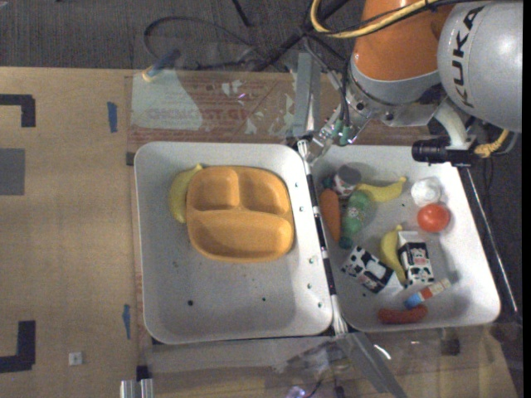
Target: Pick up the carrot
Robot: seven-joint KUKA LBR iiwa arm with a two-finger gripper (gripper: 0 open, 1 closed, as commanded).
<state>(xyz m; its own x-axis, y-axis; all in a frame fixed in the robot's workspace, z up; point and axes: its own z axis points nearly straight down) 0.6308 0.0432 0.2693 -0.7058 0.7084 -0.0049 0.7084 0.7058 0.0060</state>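
The end effector [338, 133] is being held above the right bin's [485, 305] upper left corner; its opening cannot be told. Nothing is being carried. The carrot [331, 212] is lying near the bin's left wall, not yet grasped.

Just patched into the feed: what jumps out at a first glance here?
The big orange divided tray in the left bin, with a banana peeking from under its left edge. Then the cluttered right bin: the carrot lies along its left wall, with the arm looming above.
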